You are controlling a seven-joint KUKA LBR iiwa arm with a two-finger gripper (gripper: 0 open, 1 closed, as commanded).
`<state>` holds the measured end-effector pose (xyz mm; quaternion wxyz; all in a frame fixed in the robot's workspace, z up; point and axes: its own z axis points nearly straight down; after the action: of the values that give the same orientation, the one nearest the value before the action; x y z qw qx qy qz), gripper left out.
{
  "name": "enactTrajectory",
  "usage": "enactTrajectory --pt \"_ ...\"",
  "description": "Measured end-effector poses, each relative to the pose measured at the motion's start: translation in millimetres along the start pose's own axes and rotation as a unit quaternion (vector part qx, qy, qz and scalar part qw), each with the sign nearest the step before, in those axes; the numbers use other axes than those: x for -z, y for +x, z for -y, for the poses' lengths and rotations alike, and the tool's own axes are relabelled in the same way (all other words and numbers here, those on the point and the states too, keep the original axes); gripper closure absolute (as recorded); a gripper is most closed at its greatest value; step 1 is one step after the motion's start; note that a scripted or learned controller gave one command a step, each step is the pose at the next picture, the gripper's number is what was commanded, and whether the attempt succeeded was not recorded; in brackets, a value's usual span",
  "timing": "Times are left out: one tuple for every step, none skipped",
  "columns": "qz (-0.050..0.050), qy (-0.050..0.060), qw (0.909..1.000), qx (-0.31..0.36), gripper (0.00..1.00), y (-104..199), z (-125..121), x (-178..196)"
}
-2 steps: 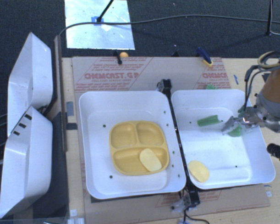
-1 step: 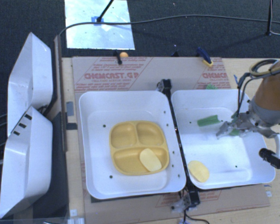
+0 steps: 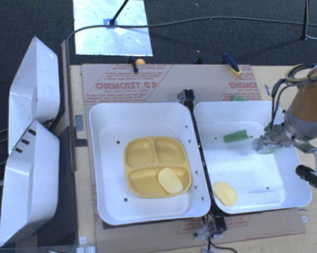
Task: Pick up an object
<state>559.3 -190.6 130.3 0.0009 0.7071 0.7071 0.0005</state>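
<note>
The gripper (image 3: pixel 266 144) hangs low at the right bin's (image 3: pixel 254 200) right side; its finger state I cannot tell. The green stick (image 3: pixel 235 137) lies just left, so a closing may miss it.

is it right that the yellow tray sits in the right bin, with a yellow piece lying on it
No: in the camera view the yellow tray sits in the left bin, not the right one. The rest holds: a yellow piece lies on it, in its lower compartment.
</note>
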Motion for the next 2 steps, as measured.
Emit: enactTrajectory --pt "0.0 -0.001 1.0 0.0 1.0 -5.9 5.1 58.4" --pt "0.0 -0.001 1.0 0.0 1.0 -4.4 -1.6 102.4"
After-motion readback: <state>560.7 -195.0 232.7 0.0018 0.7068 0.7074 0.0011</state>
